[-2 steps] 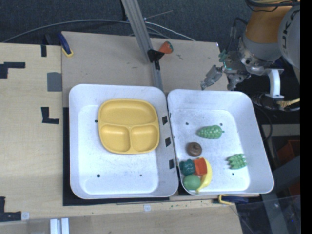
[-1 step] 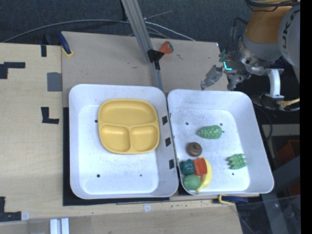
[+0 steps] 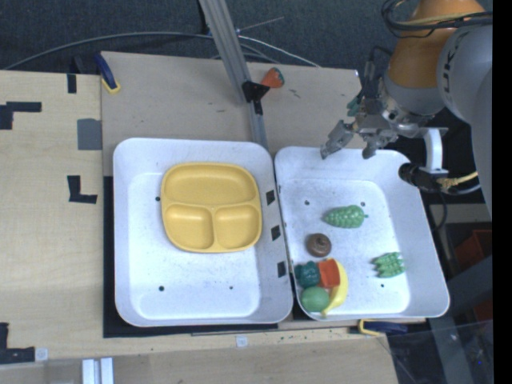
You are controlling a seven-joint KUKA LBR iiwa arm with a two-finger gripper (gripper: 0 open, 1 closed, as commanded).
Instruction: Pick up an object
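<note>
Hovering over right bin (image 3: 416, 206) far rim, gripper (image 3: 350, 145) seen spread apart, nothing held. Approach step judged. Toys grouped at near side; green fruit (image 3: 346, 216) closest. Next: descent needed, fingers straddling fruit, then closing.

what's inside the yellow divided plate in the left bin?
Nothing visible: the yellow plate shows three bare compartments, and it lies flat in the left bin. Whatever is under the plate is hidden. All the small toys sit in the right bin.

Robotics lab: bench (image 3: 48, 214), white bins (image 3: 128, 238)
</note>
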